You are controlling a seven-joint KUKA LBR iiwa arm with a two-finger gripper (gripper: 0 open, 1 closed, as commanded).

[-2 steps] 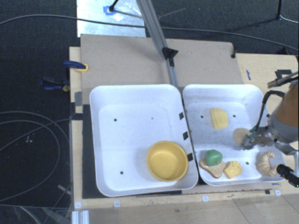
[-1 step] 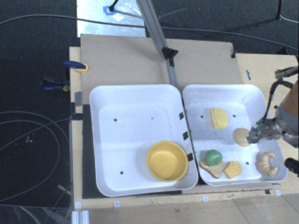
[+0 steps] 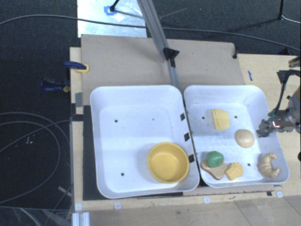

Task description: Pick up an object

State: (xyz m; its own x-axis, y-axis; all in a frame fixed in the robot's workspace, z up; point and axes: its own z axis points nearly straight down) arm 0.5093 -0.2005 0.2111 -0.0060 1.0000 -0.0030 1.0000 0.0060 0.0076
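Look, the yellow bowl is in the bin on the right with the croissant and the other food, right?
Not quite. The camera view shows the yellow bowl in the left bin, alone near its front right corner. The croissant and the other food lie in the right bin, as you said.
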